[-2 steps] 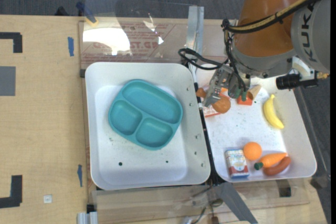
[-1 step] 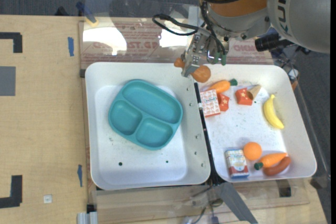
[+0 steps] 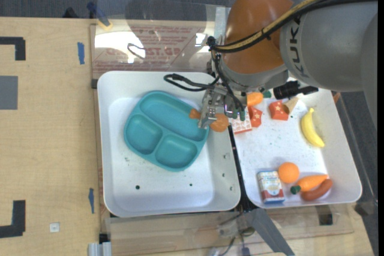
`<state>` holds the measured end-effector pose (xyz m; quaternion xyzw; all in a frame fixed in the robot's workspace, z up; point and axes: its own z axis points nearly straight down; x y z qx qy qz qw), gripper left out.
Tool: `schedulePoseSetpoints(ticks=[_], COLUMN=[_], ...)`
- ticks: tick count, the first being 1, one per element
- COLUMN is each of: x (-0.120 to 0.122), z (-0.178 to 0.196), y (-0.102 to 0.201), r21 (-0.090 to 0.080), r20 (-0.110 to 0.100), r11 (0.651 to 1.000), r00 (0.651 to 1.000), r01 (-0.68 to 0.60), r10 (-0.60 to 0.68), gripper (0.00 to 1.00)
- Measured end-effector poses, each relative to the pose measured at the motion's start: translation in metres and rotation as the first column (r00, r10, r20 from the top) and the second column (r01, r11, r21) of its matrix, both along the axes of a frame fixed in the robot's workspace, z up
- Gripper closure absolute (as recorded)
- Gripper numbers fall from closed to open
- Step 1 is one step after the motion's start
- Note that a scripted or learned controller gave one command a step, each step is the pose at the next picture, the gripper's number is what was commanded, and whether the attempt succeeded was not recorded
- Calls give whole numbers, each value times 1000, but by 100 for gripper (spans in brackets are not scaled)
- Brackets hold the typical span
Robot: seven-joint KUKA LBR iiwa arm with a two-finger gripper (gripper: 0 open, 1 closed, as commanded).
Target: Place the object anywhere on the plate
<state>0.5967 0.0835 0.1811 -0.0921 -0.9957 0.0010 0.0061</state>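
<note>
A teal divided plate [image 3: 161, 130] lies tilted in the left white bin [image 3: 120, 189]. My gripper [image 3: 209, 119] hangs at the plate's right rim, close to the wall between the two bins. A small orange object [image 3: 219, 123] sits between its fingers, showing on both sides of the metal finger. The object is just above the plate's right edge, more over the rim than over a compartment. The arm's orange band and grey body cover the bins' far middle.
The right bin [image 3: 342, 159] holds a banana [image 3: 312, 129], a red piece [image 3: 279, 110], a red-and-white packet [image 3: 246, 122], an orange ball [image 3: 288, 172], a carrot-like toy [image 3: 313, 186] and a small carton [image 3: 271, 187]. A black cable [image 3: 180, 80] loops over the left bin's far edge.
</note>
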Motion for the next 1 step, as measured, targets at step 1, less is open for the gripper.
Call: schedulePoseSetpoints(ticks=[1], x=[55], z=[55], y=[52], r21=[2], r20=[20], r11=[959], r00=[959], r01=[-284], r10=[284], gripper=[100])
